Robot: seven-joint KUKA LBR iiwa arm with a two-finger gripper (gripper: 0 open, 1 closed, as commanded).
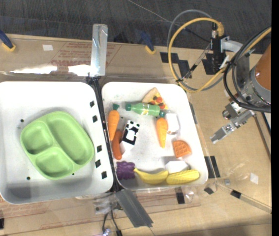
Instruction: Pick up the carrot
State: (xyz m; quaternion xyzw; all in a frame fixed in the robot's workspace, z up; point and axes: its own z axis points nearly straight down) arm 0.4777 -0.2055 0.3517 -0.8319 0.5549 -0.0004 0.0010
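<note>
Two orange carrots lie in the right bin [194, 132]. One carrot [162, 131] sits near the middle, pointing toward the front, with its green top by a green bottle [144, 109]. The other carrot [113, 123] lies along the bin's left wall, above a reddish sausage [117, 149]. My gripper [230, 123] hangs outside the bin, over the bench to its right, well apart from both carrots and holding nothing that I can see.
The right bin also holds a pizza slice [154, 96], a black-and-white cube [131, 132], a white block [172, 123], a waffle [181, 148], purple grapes [125, 169], a banana [150, 176] and corn [182, 177]. A green divided plate [56, 144] lies in the left bin. Cables loop at the back right.
</note>
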